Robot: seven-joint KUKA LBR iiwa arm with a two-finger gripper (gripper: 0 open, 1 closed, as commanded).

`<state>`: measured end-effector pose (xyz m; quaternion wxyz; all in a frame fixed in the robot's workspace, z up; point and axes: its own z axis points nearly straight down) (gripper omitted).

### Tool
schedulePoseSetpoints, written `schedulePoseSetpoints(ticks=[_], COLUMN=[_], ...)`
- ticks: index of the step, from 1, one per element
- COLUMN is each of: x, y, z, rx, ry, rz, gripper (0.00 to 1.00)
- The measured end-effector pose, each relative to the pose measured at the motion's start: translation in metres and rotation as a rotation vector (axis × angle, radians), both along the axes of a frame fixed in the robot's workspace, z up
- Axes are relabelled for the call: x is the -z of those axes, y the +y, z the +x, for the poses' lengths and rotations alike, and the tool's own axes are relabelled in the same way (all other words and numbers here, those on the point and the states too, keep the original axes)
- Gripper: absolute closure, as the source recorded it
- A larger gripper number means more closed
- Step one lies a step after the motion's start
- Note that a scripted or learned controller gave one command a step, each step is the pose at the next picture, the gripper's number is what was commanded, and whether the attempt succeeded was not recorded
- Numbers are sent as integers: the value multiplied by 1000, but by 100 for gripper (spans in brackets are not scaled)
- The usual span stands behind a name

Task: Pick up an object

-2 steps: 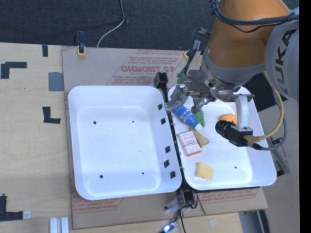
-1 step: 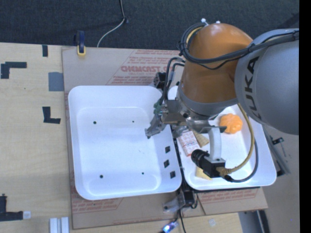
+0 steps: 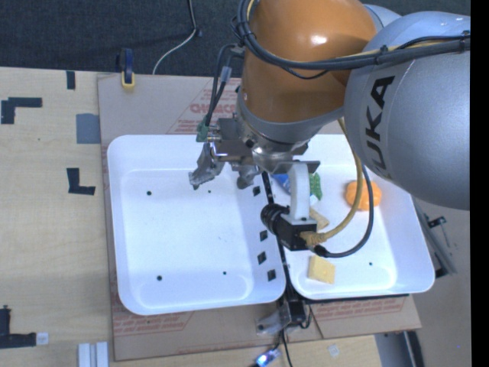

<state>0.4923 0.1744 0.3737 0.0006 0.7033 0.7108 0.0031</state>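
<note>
My gripper (image 3: 223, 177) hangs over the far right part of the left white bin (image 3: 179, 243). Its two fingers stand apart, and between them I see just the bin's white floor. The right bin (image 3: 382, 262) holds the loose objects: an orange rounded piece (image 3: 364, 194) at the right, a yellow block (image 3: 322, 270) near the front, a small tan piece (image 3: 319, 221), a green object (image 3: 315, 187) and a blue object (image 3: 280, 182), the last two partly hidden by the wrist.
The large orange and grey arm body covers the far half of the right bin. Both bins rest on a cardboard sheet (image 3: 153, 105) on the wooden bench. A clamp (image 3: 126, 67) sits at the cardboard's far left corner.
</note>
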Motion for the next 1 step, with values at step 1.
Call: schedulePoseSetpoints(ticks=[1], x=[-171], y=[-1], z=[-9], rx=[6], ry=[-12], rz=[4], gripper=[100])
